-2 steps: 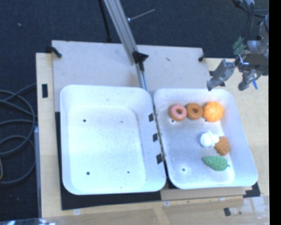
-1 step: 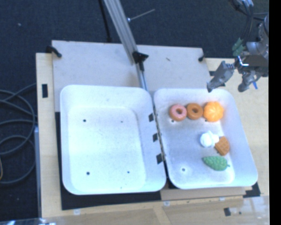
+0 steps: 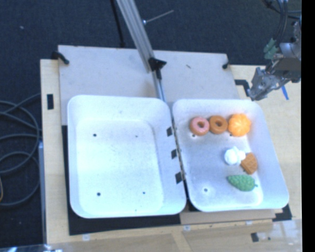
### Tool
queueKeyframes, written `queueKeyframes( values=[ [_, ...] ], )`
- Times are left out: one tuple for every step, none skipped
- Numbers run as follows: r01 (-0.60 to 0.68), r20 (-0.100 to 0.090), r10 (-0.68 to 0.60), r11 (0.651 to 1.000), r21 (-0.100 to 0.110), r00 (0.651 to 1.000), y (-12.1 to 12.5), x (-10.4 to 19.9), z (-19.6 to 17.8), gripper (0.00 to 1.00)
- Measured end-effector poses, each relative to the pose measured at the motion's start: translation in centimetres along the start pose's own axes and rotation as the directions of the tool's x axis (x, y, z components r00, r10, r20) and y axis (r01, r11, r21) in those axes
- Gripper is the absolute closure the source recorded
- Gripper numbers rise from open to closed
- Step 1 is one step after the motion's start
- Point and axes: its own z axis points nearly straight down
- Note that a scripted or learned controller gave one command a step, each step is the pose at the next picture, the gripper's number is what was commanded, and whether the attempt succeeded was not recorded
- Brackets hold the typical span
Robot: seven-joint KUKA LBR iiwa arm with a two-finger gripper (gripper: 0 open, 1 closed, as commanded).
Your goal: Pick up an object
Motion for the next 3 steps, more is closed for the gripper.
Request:
queueKeyframes(
  values=[
    [0.065,0.0,-0.065,0.998,-0.002,0.998,2.8,-0.7,-6.5,1.0],
    [-0.005,-0.001,0.005,1.0,0.007,1.0,3.5,-7.9,-1.5,1.0],
    [-0.005,-0.001,0.005,1.0,0.006,1.0,2.9,-15.1,3.0,1.0]
  ],
)
